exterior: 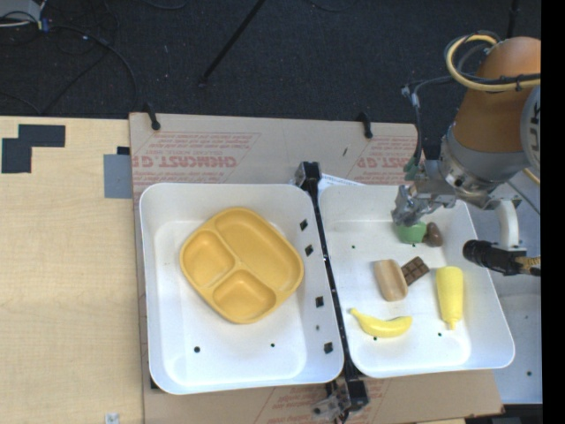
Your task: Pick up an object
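Banana (381, 324) nearest camera, front of right bin (494, 352), well below gripper (415, 212). Gripper low in right bin's back part, directly over green object (410, 232); grip state: cannot tell. Small brown piece (433, 234) touching green object's right. Below gripper: tan block (389, 279), dark brown bar (416, 269), yellow corn (449, 295). Left bin (168, 228), well left of gripper, holds yellow divided plate (240, 263).

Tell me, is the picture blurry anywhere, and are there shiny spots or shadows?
In the camera view the yellow plate and banana look fairly sharp; the gripper over the green thing is a bit smeary; light is soft, with only faint shadows under the toys and no strong glare on the white bins.
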Robot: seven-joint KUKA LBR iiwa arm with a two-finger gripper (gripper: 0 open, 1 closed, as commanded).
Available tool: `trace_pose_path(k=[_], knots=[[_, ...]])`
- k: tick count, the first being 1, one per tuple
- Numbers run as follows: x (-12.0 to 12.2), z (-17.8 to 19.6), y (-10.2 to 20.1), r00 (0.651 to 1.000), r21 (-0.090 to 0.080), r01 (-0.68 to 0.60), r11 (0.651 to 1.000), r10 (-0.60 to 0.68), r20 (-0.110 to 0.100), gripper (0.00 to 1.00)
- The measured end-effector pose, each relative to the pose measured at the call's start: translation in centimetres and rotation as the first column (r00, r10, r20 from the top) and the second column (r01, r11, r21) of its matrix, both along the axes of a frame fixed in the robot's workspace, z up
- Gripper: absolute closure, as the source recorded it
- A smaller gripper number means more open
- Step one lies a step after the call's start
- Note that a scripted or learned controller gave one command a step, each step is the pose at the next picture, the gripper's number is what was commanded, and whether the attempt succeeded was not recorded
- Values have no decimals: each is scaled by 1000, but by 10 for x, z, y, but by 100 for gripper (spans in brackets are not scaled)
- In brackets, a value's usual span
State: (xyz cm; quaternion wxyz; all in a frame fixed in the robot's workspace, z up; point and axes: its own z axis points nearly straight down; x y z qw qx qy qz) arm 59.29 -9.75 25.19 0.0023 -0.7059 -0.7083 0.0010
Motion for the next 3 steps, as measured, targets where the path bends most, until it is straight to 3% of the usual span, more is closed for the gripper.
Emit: trace_pose_path(k=[3], knots=[[5, -9, 165, 1000, -1, -2, 1000, 2, 1, 100]])
